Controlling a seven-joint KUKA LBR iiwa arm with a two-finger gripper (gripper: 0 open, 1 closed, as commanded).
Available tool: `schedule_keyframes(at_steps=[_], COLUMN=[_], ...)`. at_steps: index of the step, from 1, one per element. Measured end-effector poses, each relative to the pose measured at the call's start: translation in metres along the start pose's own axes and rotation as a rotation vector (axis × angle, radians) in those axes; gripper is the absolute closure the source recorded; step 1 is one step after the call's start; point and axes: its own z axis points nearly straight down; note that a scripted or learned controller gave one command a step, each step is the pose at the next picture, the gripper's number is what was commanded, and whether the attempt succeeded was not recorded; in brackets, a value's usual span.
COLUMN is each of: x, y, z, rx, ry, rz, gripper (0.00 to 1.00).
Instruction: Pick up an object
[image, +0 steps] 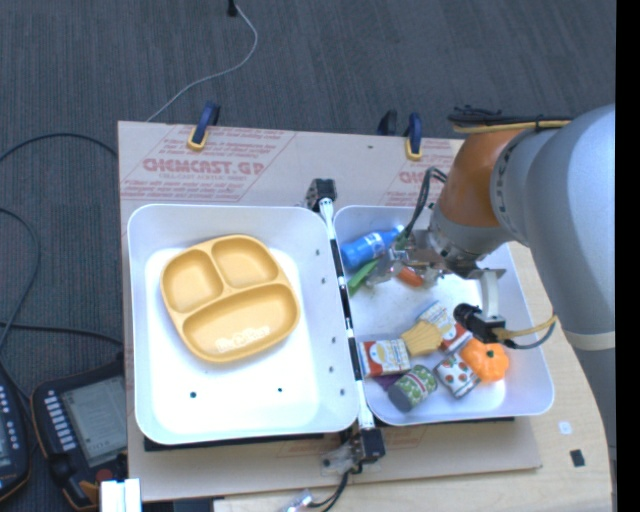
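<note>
Here the hand (408, 262) sits among crowded toys (430, 360).

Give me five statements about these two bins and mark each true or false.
1. The yellow divided plate lies in the left bin. True.
2. The blue bottle lies in the left bin. False: it is in the right bin.
3. The end effector is over the right bin. True.
4. The orange toy sits on the plate. False: it lies in the right bin, near its right wall.
5. The plate's compartments hold toys. False: none lie in them.
</note>
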Motion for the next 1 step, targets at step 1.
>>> schedule_keyframes(at_steps=[1], x=[0.0003], y=[0.0014], z=[-0.0111], rx=[-0.004], ry=[0.0], rz=[0.0], gripper=[1.0])
